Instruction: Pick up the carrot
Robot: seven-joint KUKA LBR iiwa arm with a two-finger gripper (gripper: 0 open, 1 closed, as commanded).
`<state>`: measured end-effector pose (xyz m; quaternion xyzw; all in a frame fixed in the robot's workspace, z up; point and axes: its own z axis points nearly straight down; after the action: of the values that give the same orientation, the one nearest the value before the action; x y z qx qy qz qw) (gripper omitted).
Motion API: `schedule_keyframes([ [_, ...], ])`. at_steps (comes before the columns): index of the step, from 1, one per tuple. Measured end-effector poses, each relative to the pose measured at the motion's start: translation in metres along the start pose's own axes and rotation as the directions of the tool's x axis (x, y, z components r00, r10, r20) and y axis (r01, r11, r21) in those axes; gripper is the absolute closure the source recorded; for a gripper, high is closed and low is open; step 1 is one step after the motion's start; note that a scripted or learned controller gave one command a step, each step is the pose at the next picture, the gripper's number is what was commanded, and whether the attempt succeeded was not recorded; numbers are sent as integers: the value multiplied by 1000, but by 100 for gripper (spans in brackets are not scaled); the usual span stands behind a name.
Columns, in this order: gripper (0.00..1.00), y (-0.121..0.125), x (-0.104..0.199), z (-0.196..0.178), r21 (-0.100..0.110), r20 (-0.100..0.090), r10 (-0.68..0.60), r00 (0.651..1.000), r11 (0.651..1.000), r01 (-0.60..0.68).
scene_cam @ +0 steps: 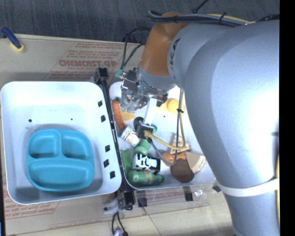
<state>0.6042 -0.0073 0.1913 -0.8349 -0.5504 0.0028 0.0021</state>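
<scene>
Pincer (129, 98) hangs low in the right bin (202, 182), near its far left corner, just beside the carrot's upper end; whether it is open or closed, cannot tell. Carrot (118, 115) lies lengthwise along that bin's left wall, not visibly gripped. Toward the near edge: a green bottle (146, 178) and a brown round item (182, 171); a blue divided tray (60, 160) sits in the left bin (49, 95), near side.
</scene>
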Motion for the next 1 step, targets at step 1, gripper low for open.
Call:
schedule_keyframes([
  [1,100,-59,85,-12,6,1,-252,968,968,252],
])
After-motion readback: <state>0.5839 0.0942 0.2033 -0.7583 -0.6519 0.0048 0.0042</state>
